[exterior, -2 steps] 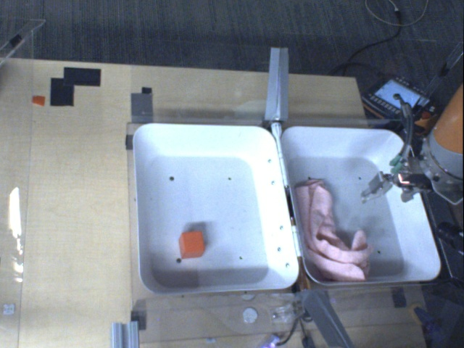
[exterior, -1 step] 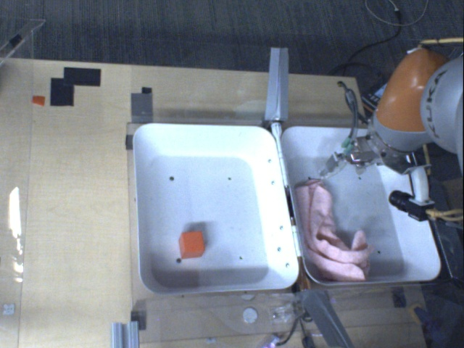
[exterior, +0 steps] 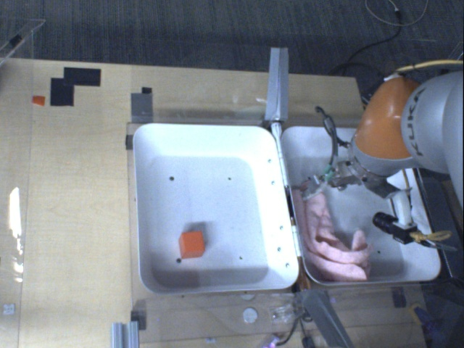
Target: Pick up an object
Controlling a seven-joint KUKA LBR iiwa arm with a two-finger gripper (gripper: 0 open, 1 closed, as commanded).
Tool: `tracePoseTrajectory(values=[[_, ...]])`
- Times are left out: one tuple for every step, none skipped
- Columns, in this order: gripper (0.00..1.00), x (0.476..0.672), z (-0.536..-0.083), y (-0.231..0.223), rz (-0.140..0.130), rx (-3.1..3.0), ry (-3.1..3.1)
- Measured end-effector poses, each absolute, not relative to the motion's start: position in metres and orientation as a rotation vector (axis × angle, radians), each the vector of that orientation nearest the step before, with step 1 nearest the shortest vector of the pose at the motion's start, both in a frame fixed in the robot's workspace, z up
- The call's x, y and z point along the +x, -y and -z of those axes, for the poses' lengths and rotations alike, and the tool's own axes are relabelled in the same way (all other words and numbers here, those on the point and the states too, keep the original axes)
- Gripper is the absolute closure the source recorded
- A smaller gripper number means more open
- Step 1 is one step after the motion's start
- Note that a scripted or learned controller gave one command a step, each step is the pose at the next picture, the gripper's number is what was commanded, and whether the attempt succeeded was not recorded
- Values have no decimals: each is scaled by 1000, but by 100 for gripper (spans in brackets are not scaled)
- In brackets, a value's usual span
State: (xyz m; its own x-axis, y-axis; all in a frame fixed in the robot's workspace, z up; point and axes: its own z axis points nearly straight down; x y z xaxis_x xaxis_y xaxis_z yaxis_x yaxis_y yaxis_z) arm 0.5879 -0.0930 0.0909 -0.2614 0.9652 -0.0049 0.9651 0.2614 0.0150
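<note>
My arm hangs over the right bin (exterior: pixel 424 267), its gripper (exterior: pixel 319 185) just above the pink soft object (exterior: pixel 330 241) at lower right; grip state I cannot tell. Approach step, I judge: next, descend onto it. An orange block (exterior: pixel 192 244) sits in the left bin (exterior: pixel 156 158).

A pale wooden bench (exterior: pixel 72 216) fills most of the view, with dark grey ribbed flooring (exterior: pixel 181 17) beyond its far edge. Black blocks (exterior: pixel 71 84) and a small orange marker (exterior: pixel 38 101) lie at the bench's far left corner. A thin cable (exterior: pixel 391 9), possibly a wire, loops on the floor.
</note>
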Motion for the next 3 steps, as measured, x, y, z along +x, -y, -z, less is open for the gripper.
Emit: tracePoseTrajectory(values=[[0, 514, -91, 129, -12, 1845, -2523], [100, 519, -104, 129, -22, 1836, -2515], [0, 519, -104, 129, -21, 1836, -2516]])
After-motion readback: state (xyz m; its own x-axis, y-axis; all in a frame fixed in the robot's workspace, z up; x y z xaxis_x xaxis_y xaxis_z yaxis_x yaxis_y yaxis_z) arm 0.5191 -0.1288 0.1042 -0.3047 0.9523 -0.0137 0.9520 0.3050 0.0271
